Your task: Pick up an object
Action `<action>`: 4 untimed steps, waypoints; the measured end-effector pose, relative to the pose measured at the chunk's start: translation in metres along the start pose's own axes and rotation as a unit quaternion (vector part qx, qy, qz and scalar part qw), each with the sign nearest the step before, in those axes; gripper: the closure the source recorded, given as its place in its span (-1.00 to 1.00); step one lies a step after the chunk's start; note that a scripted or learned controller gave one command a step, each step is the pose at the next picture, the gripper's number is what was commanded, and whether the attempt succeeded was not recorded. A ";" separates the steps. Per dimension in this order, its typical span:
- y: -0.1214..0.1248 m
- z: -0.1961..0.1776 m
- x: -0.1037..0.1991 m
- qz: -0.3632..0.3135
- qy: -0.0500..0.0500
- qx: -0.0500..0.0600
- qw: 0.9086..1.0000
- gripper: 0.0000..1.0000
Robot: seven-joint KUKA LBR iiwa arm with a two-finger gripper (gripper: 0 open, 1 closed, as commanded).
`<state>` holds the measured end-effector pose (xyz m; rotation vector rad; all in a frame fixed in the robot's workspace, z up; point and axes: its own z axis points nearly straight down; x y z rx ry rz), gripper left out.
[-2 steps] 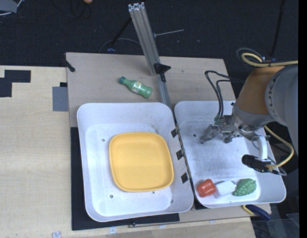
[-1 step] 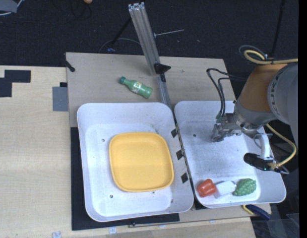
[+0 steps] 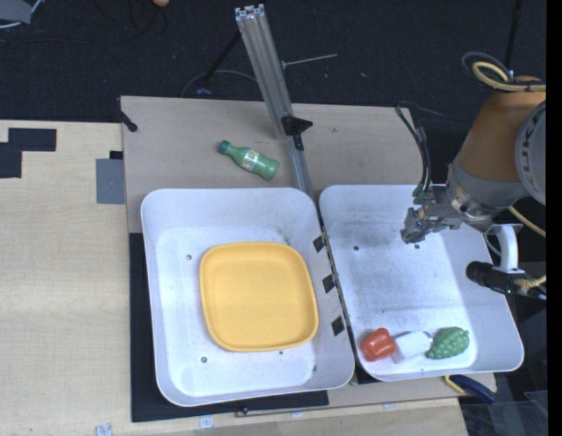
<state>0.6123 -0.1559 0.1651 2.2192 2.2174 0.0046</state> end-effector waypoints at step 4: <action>-0.028 -0.100 0.090 -0.002 0.001 0.003 1.000 1.00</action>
